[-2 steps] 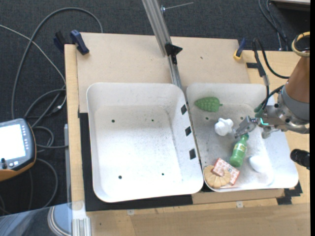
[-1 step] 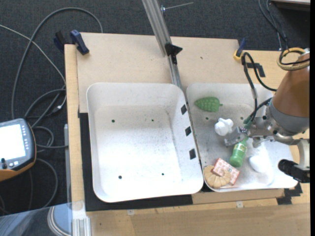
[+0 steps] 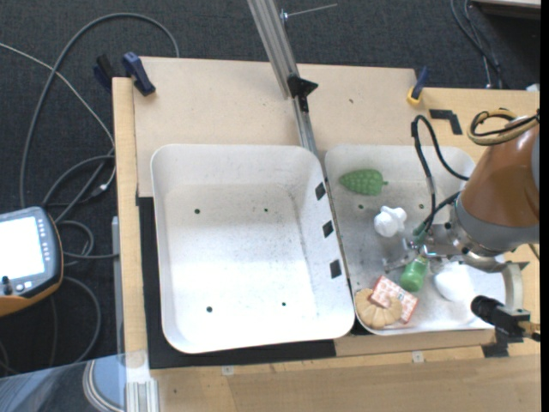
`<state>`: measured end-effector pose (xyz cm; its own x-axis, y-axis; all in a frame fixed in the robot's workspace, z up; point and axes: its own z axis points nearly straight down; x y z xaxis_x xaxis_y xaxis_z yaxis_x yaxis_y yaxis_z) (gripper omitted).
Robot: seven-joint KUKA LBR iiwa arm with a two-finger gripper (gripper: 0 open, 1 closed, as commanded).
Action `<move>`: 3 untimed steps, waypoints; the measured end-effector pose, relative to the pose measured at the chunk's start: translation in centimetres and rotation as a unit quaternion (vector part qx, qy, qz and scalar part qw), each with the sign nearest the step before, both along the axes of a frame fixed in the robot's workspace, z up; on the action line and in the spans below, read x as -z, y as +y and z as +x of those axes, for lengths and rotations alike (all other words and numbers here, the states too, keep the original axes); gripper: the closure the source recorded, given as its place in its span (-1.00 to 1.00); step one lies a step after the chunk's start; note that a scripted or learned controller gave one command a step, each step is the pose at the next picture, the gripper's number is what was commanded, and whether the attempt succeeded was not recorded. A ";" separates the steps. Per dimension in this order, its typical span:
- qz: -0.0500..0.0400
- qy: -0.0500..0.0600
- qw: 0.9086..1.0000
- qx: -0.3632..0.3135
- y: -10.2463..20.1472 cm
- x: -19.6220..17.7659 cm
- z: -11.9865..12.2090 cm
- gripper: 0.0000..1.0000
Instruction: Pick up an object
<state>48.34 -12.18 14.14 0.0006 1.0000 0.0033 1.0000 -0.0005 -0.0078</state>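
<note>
The right bin holds several small objects. A green knobbly piece lies near its far end. A small white object sits in the middle. Toward the near end lie a green bottle-like item, a white rounded object and a tan round item with a pink-red packet on it. My gripper reaches in from the right and hangs just above the top of the green bottle-like item, between it and the small white object. The grey wrist and orange band cover the bin's right side.
The left bin stands beside the right one, a divider with black clips between them. A metal pole slants up from the bench's back. Black cables hang over the right bin's far corner.
</note>
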 end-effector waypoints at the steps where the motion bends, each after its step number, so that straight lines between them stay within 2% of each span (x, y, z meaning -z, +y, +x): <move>1: 0.000 0.000 1.000 0.000 0.1 5.2 -0.1 -1.00; 2: 0.000 -0.004 1.000 0.000 0.1 3.8 0.1 1.00; 3: -0.002 -0.007 1.000 -0.001 0.9 -2.2 0.2 1.00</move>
